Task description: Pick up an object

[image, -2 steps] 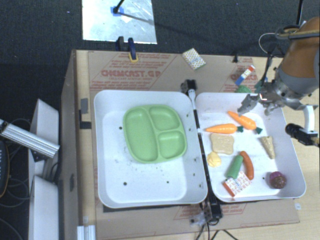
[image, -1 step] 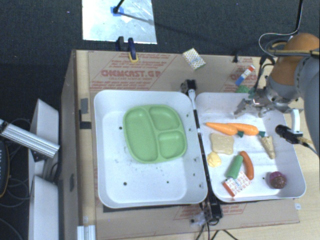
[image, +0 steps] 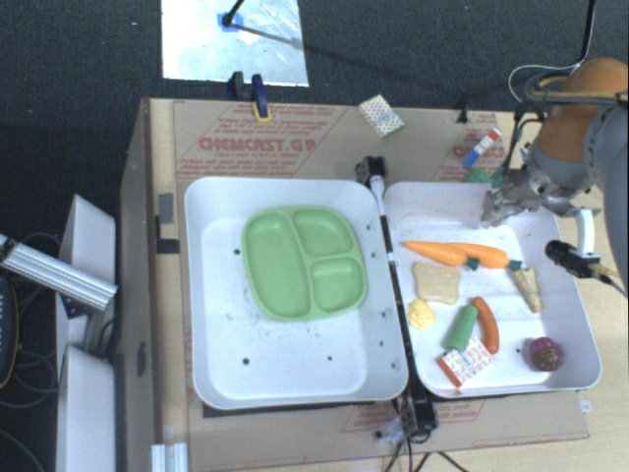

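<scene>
White plastic formed both shallow bins, which sat side by side on a brown cardboard sheet [image: 295, 146] printed with red lettering. The left bin [image: 211, 362] contained a green divided plate [image: 305, 262] with three compartments, lying flat near the bin's centre.

The right bin [image: 580, 362] contained the loose objects. An orange carrot [image: 447, 253] with a green end lay across the middle of the bin. Just below it rested a pale beige slab [image: 436, 282], and a small yellow piece [image: 421, 315] lay near that slab's lower left corner. A green cylinder [image: 459, 327] and an orange-red sausage shape [image: 486, 324] lay side by side, both tilted. A red-and-white packet [image: 466, 364] sat at the lower ends of that pair, near the front wall. A dark purple round item [image: 545, 354] occupied the front right corner. A tan wedge [image: 529, 288] lay toward the right wall.

The gripper [image: 499, 206] was positioned low over the rear part of the right bin, behind the carrot and apart from it. Whether its grasp was open or closed could not be determined, and no object was visible within it. The grey arm [image: 590, 150], with its orange band, entered from the right.
</scene>
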Tool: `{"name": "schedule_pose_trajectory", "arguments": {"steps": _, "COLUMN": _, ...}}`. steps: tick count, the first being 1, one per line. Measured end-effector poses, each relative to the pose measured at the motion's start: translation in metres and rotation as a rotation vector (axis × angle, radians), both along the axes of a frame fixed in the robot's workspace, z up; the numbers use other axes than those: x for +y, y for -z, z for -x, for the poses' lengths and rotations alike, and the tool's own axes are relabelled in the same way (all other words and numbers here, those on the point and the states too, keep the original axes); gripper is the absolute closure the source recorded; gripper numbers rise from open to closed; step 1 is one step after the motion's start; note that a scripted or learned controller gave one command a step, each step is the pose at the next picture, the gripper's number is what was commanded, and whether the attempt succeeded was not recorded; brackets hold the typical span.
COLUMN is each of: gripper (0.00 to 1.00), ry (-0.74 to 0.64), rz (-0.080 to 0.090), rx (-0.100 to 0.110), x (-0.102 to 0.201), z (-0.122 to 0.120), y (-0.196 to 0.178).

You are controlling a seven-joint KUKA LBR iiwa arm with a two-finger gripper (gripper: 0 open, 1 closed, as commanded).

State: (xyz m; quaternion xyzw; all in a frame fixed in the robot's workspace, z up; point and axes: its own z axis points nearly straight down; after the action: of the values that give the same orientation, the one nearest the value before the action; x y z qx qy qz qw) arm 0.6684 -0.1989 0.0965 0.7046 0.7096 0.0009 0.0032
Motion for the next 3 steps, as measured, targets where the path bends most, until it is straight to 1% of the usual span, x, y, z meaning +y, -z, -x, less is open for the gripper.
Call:
{"name": "schedule_pose_trajectory", "arguments": {"steps": 1, "gripper": 0.0, "ry": -0.001, "rz": 0.0, "rx": 0.0, "x": 0.0, "z": 0.0, "y": 0.0}}
{"name": "schedule_pose_trajectory", "arguments": {"steps": 2, "gripper": 0.0, "ry": 0.003, "rz": -0.003, "rx": 0.004, "x": -0.007, "z": -0.001, "y": 0.01}}
{"name": "schedule_pose_trajectory", "arguments": {"steps": 3, "gripper": 0.0, "ry": 0.002, "rz": -0.003, "rx": 0.004, "x": -0.006, "z": -0.001, "y": 0.011}}
